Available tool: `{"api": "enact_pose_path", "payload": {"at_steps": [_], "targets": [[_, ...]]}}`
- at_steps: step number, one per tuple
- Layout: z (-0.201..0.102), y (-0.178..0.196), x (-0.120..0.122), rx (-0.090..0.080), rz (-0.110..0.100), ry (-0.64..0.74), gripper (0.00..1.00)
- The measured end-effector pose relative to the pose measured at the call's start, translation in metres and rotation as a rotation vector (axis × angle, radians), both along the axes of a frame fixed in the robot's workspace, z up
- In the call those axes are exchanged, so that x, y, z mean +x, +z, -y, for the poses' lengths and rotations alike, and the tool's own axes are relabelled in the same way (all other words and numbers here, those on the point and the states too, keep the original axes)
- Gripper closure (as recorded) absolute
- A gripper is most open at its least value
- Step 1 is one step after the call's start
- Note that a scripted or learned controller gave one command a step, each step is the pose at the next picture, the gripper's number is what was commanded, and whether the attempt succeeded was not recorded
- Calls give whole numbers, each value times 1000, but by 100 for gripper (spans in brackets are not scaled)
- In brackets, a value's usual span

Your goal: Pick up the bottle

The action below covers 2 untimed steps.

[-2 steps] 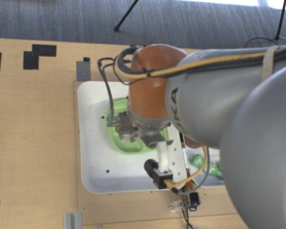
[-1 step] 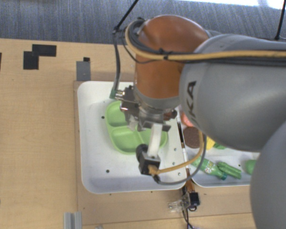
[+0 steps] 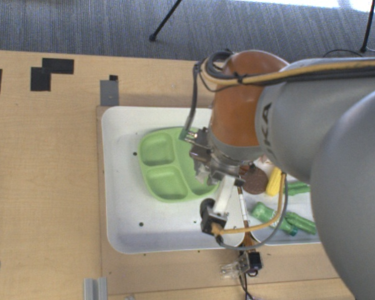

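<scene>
In the right bin, a green bottle (image 3: 298, 222) lies on its side just below the arm, partly hidden by it and by a yellow cable. My gripper (image 3: 202, 162) hangs under the orange-banded wrist. It sits over the right edge of the green divided tray (image 3: 163, 164) in the left bin (image 3: 122, 186), to the left of the bottle and apart from it. The wrist hides most of the gripper, and I see nothing held in it.
Beside the bottle lie a brown round object (image 3: 256, 180), a yellow piece (image 3: 274, 182), a small green piece (image 3: 261, 212) and a green bar (image 3: 299, 189). The arm covers most of the right bin. Bare white floor surrounds the tray on its left and front.
</scene>
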State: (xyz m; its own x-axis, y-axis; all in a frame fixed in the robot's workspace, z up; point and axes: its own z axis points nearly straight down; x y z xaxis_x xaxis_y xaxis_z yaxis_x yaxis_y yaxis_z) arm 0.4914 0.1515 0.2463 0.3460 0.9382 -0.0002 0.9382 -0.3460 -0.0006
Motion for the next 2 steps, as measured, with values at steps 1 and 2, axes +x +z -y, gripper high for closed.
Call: {"api": "enact_pose_path", "payload": {"at_steps": [1, 2], "targets": [[-79, -25, 13, 1, 0, 51, 100], [-26, 27, 8, 0, 2, -25, 100]]}}
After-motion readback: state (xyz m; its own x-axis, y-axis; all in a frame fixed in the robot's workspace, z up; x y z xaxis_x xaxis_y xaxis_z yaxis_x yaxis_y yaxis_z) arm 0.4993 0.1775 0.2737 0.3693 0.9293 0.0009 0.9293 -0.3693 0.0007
